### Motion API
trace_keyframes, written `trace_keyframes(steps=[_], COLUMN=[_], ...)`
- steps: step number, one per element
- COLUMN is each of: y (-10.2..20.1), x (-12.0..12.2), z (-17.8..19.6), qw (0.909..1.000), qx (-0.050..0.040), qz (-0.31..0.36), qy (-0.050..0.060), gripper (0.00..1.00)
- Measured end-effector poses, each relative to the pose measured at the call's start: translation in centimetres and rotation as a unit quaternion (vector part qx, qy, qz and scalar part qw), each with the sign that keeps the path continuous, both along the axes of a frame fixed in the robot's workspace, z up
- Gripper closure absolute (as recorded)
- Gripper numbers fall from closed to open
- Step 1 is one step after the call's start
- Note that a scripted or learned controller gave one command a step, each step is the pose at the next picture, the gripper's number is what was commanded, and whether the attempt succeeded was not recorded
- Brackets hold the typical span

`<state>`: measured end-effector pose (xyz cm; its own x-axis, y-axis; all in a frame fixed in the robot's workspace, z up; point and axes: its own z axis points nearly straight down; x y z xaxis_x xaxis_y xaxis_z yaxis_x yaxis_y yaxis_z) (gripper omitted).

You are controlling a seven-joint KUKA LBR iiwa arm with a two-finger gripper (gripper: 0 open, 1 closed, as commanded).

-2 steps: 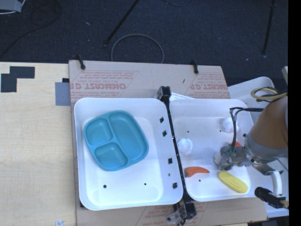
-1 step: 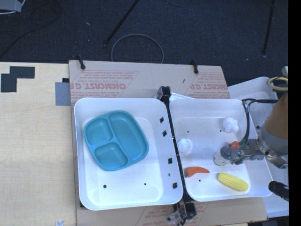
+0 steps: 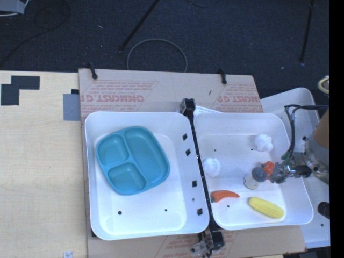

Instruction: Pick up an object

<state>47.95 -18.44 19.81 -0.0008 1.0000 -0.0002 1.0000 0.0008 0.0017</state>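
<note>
The right bin [image 3: 279, 123] holds several small objects. A white lumpy piece [image 3: 263, 141] lies at the back and another white piece [image 3: 212, 166] sits near the left wall. A red-orange pepper [image 3: 224, 195] and a yellow corn cob [image 3: 266, 207] lie at the front. A small grey-and-white cylinder [image 3: 252, 178] stands right of the middle, with a small orange-red item [image 3: 269, 168] beside it. My gripper [image 3: 280, 173] reaches in low over the bin's right wall, right next to the orange-red item and the cylinder.
A blue divided plate [image 3: 131, 159] lies in the left bin [image 3: 140, 219]. A black divider [image 3: 196, 160] runs between the bins. Cables [image 3: 293, 128] loop above the right bin's right wall. Cardboard [image 3: 161, 90] lies under both bins.
</note>
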Motion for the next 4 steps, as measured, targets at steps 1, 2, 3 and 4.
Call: trace_keyframes(steps=[1, 2, 3, 4], y=[0.2, 0.1, 6.3, 11.3], x=[0.0, 0.0, 0.7, 1.1], z=[4.2, 9.5, 8.9, 7.0], qw=[1.0, 1.0, 1.0, 1.0], qx=[-0.0002, -0.0005, 0.0014, 0.0014], qz=[0.0, 0.0, 0.002, 0.002], qy=[0.0, -0.001, 0.002, 0.003], gripper=[1.0, 1.0, 1.0, 1.0])
